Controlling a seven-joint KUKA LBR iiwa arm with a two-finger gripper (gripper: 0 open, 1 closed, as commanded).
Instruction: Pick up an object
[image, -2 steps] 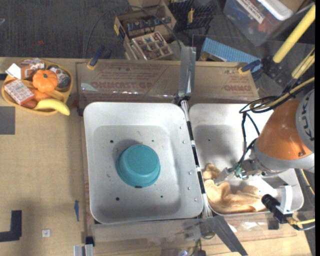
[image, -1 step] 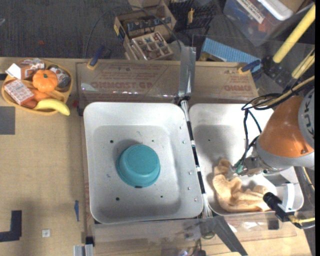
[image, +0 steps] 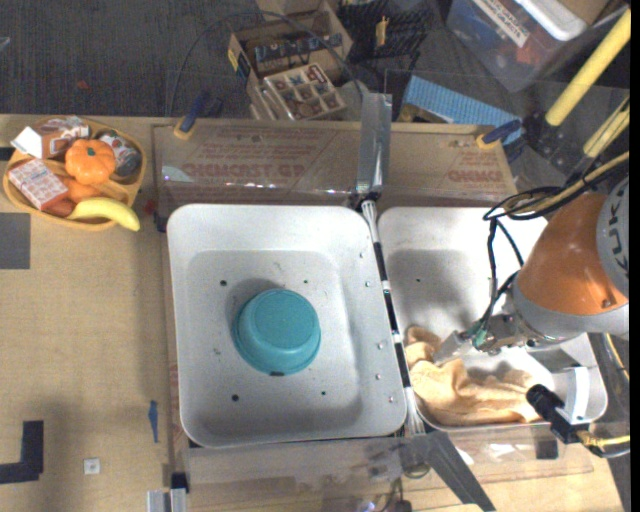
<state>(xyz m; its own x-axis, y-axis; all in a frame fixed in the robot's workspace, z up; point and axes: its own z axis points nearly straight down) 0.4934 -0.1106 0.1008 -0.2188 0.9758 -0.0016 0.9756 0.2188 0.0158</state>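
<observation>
Spanning a tan wooden bench are two shallow white bins; clutter lies behind. Upside down in the left bin sits a smooth round teal bowl. A soft crumpled yellow cloth fills the right bin's near corner under the gripper, grip state unclear.

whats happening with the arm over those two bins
The grey-and-orange arm reaches in from the right and has its hand low in the right bin, just above a crumpled tan cloth lying near the bin's front. Whether it has gripped the cloth cannot be told. In the left bin a teal bowl sits upside down, untouched.
</observation>
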